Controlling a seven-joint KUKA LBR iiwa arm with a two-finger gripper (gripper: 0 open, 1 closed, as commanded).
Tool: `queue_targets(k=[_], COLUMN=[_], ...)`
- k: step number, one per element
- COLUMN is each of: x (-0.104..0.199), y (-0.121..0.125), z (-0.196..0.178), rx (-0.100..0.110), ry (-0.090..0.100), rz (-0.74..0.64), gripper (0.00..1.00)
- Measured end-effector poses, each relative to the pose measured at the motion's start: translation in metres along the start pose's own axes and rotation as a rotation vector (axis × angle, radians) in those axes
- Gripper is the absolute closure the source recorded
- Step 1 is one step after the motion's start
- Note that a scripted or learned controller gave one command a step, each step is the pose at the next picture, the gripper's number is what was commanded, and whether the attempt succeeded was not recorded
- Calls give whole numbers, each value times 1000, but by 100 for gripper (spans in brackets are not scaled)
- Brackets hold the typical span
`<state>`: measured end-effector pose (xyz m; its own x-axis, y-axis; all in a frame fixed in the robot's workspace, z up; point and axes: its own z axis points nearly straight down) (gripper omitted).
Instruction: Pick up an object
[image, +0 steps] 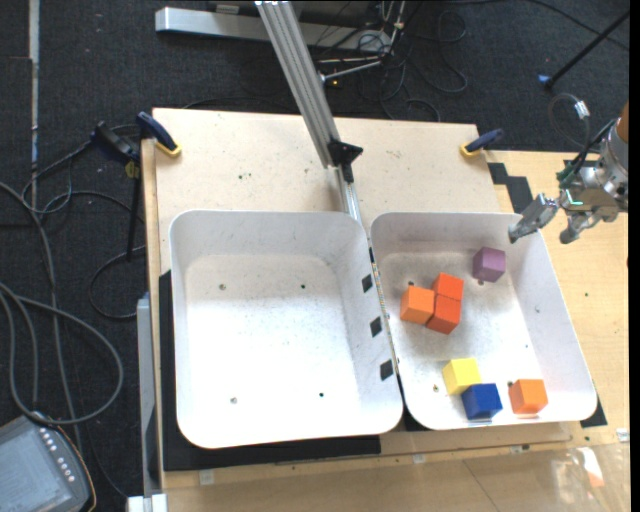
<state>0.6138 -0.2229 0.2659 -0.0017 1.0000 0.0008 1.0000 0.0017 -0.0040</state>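
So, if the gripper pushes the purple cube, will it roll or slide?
The purple cube looks flat-faced, so it would probably slide, not roll. It seems small and rigid, likely light. It sits near the right bin's wall, so a push might jam it there.

A single fixed camera is looking down at a slant from above the pale wooden bench (300, 160), standing far enough back to be taking in both shallow white plastic bins (270, 420) and the dark carpeted floor (70, 330) around them (cables included). The grey two-finger gripper (550, 222) is sitting at the frame's right edge, with both bins lying to its left and below.
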Motion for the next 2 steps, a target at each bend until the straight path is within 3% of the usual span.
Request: queue_targets(k=[1,2], x=[0,1], y=[1,-5], z=[-3,42], rx=[-4,0], ry=[-2,-1], rz=[-2,2], gripper=[0,0])
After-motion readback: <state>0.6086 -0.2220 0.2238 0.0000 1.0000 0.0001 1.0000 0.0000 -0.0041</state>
